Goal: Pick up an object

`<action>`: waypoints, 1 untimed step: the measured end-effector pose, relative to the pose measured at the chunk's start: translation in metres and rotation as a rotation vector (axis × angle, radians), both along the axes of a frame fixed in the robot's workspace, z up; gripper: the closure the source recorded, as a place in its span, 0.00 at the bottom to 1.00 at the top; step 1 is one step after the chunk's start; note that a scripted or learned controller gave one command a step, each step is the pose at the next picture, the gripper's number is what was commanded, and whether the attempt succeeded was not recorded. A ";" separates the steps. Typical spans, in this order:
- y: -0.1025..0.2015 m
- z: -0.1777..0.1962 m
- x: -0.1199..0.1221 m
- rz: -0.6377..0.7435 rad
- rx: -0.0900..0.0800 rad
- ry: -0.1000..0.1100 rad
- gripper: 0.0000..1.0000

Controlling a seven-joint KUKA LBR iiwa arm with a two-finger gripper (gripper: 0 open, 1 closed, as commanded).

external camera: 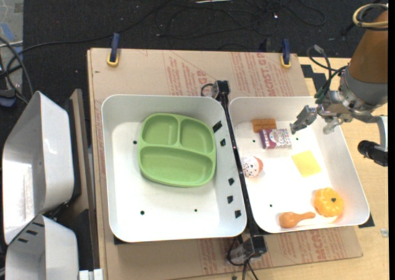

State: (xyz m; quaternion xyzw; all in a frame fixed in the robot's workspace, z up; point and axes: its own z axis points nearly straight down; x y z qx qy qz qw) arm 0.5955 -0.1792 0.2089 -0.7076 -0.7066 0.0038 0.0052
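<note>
Nearest the camera, in the right white bin (355, 177), a small orange gourd-shaped toy (295, 218) lies on its side close to the front rim, just beside a round orange pumpkin-like toy (328, 203) near the front right corner. Behind them, a flat pale yellow square (306, 163) rests on the floor with open white floor around it. To its left, close to the divider between the bins, sits a small white and red rounded object (251, 166); its detail is too small to make out. Farther back lie a purple and white packet (274, 138) and, touching its far edge, a small brown block (264, 125).

The left white bin (117, 168) holds a light green plastic plate with three compartments (178, 150), leaving bare floor along the front and left sides.

The gripper (307, 118) hangs over the far part of the right bin, just right of the packet, with nothing seen between its fingers; whether they are apart or together I cannot tell. The arm (369, 66) is cut off at the right edge.
</note>
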 end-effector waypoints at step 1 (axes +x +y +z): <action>0.000 0.007 0.003 0.003 -0.003 -0.013 0.00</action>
